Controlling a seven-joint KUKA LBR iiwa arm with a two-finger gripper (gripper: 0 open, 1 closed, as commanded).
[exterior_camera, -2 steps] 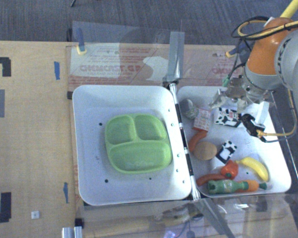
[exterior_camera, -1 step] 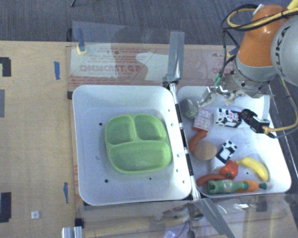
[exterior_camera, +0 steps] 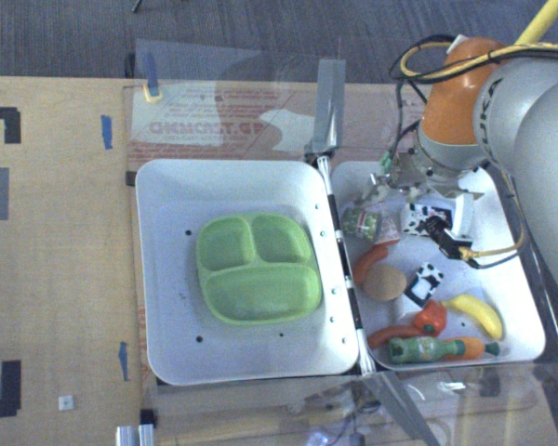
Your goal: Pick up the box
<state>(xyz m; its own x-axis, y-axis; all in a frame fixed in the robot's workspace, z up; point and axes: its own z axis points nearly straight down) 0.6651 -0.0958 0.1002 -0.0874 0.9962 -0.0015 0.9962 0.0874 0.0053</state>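
Note:
A white box with black patches (exterior_camera: 435,217) lies in the upper part of the right bin (exterior_camera: 530,328), partly under the arm's wrist. A smaller black-and-white patterned cube (exterior_camera: 426,284) sits near the bin's middle. My gripper (exterior_camera: 387,190) hangs low over the upper left of the right bin. It is just left of the white box and right above a clear greenish packet (exterior_camera: 363,222). The wrist hides the fingertips, and nothing shows between them.
The right bin also holds a brown round thing (exterior_camera: 384,282), a red-orange piece (exterior_camera: 370,259), a red pepper (exterior_camera: 431,317), a banana (exterior_camera: 477,315), a red chili (exterior_camera: 389,334) and a green bottle with an orange end (exterior_camera: 437,348). A green divided plate (exterior_camera: 258,269) lies in the left bin (exterior_camera: 167,203).

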